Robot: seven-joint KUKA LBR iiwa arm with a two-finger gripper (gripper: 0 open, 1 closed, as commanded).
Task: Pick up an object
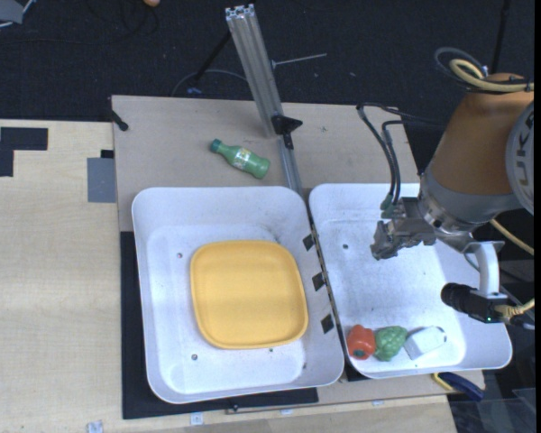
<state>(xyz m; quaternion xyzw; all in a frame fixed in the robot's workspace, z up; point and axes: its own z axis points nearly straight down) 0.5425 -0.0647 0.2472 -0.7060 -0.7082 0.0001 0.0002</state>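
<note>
Arm: cut off by the right edge; its upper links lie out of frame.
Gripper: dark and small against the right bin; how its jaws stand cannot be told.
White object: pale against the pale bin floor; its outline blurs and its kind cannot be told.
Green object: lumpy, too small to name.
Green bottle: label too small to read.
Tabletop: near edge partly covered by both bins.
</note>
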